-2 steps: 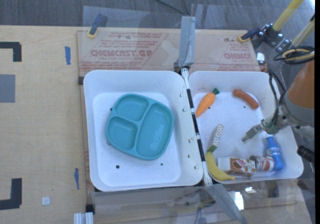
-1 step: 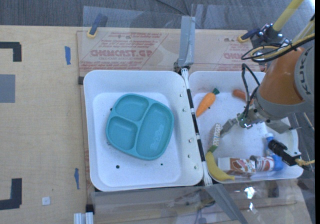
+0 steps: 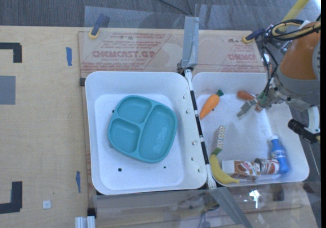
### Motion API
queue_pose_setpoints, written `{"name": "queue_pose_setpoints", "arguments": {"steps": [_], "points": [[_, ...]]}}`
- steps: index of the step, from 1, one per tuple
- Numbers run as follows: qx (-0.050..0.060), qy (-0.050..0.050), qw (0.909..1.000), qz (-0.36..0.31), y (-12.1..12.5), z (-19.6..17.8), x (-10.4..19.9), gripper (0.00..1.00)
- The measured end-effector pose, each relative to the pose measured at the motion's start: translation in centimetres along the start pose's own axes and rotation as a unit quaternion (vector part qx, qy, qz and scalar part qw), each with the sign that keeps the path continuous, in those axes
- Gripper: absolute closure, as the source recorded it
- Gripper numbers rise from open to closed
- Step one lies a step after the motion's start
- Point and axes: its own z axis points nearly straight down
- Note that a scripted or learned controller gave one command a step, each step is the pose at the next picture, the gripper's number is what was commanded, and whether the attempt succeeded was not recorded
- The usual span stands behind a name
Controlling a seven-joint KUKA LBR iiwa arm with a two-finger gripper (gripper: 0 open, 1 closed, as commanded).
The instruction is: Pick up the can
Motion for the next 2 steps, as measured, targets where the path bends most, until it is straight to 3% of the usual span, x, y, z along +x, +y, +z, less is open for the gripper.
{"name": "queue_pose_setpoints", "arguments": {"steps": [1, 2], "points": [[0.000, 0.000, 1.0000, 0.002, 2.0, -1.6, 3.9, 0.00], [-0.002, 0.000, 0.9979, 0.064, -8.8, 2.4, 7.4, 0.00]]}}
